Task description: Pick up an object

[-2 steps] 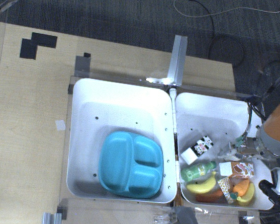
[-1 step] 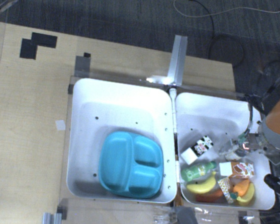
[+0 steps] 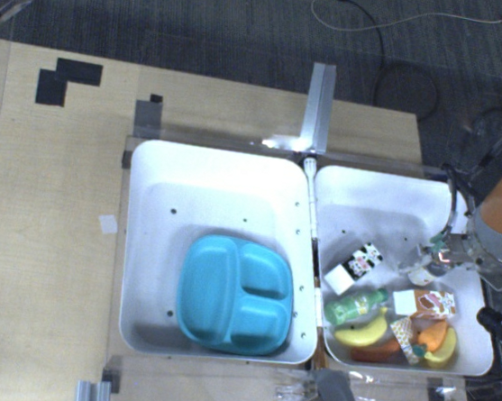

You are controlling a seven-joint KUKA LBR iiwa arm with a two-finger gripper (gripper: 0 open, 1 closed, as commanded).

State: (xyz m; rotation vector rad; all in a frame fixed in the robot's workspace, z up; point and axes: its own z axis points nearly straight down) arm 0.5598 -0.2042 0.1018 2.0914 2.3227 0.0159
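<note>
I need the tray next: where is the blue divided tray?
The blue divided tray lies in the left bin, toward its near edge and close to the divider between both bins.

Glossy blue plastic tray (image 3: pixel 237 294), smooth white plastic bins (image 3: pixel 227 169).

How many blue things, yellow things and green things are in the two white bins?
Blue: 1, the blue divided tray in the left bin.
Yellow: 2, the banana and a yellow piece in the right bin.
Green: 1, the green packet.
Total: 4.
</note>
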